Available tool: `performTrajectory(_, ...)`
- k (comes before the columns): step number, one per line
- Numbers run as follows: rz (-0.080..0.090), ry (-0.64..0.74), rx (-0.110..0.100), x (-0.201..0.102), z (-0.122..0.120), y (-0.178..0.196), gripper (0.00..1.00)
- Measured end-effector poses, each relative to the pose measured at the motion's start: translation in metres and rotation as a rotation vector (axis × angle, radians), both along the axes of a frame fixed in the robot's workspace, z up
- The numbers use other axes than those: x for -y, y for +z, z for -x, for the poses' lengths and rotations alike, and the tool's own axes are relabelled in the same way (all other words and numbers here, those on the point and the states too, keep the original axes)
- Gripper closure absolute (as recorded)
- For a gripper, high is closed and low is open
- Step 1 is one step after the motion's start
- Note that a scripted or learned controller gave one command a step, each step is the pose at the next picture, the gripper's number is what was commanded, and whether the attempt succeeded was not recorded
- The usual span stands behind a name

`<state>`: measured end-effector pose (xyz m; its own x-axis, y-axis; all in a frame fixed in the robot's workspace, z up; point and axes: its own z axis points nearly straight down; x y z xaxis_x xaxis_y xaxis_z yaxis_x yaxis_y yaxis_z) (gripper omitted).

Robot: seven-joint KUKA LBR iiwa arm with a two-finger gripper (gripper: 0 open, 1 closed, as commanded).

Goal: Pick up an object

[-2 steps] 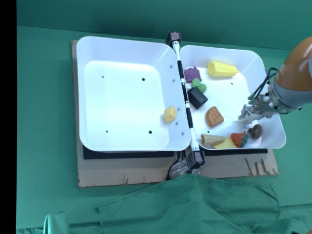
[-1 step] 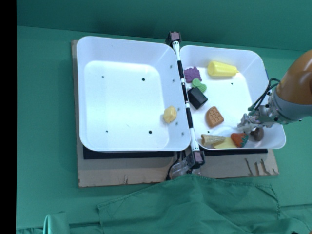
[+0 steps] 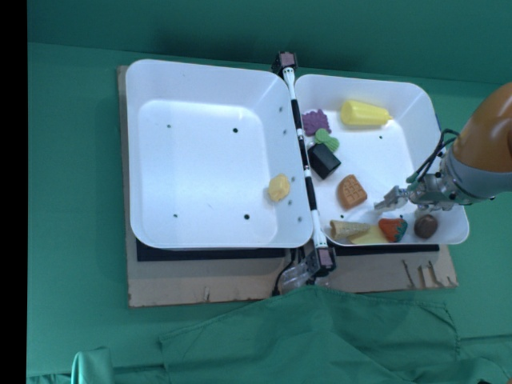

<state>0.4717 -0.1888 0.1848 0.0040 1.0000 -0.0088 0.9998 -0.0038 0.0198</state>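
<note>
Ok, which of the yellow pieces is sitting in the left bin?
The small round yellow piece, alone near the left bin's right wall. The bigger yellow corn-shaped piece lies in the right bin.

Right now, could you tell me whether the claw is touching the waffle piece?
Apart. In the camera view, bare white bin floor shows between the claw and the waffle piece, which lies to its left.
</note>
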Motion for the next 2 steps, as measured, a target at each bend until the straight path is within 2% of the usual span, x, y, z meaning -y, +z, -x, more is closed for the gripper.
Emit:
performTrajectory(1,0.002,0.001,-0.001,-0.042,-0.005,0.0,0.0)
performTrajectory(2,-0.002,0.004,-0.003,-0.073,-0.078,0.0,0.0)
